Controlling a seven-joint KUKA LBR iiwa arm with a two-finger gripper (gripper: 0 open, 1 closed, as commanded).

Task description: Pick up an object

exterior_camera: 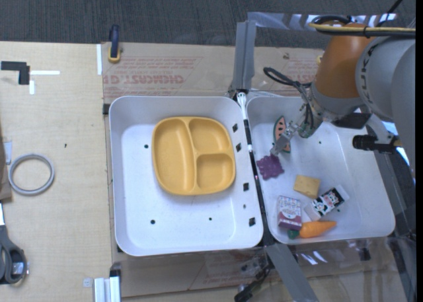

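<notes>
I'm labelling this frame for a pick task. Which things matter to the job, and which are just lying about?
Job: tool, watermelon slice, purple grapes, cheese block, carton, carrot, snack box, right bin.

Lying about: yellow divided plate, left bin, tape roll, scissors.

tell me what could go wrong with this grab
The gripper sits low by the watermelon slice, close to the right bin's left wall, so it may nudge the slice against the wall rather than grasp it. The purple grapes lie just below and could get knocked aside.
</notes>
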